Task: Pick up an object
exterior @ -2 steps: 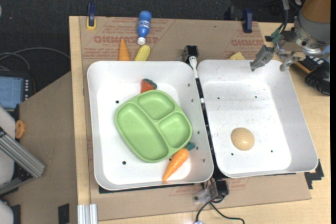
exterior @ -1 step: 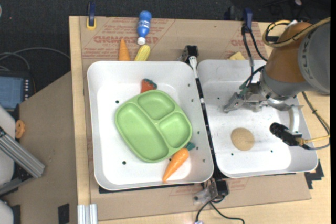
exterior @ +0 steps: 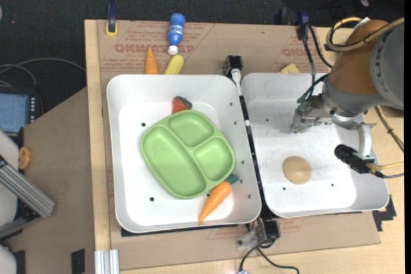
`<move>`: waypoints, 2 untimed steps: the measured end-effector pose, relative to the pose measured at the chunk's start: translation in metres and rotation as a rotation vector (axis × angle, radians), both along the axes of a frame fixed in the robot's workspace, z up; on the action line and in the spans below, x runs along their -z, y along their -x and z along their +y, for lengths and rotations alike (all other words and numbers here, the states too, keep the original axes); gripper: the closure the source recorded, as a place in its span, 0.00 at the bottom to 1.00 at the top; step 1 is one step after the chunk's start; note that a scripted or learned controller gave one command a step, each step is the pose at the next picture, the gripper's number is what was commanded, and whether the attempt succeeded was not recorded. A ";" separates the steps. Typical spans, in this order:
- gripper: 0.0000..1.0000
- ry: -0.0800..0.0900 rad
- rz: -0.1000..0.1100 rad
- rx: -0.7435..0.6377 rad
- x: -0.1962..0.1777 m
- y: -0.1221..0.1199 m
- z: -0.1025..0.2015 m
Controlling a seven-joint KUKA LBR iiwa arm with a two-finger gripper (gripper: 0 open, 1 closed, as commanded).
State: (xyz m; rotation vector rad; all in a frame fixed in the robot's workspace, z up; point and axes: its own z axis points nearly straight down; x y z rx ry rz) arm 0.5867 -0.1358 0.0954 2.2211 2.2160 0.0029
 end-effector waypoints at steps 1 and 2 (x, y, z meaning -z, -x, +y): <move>0.00 0.000 0.001 0.000 0.001 0.000 0.000; 0.00 0.000 0.001 0.000 0.001 0.000 0.000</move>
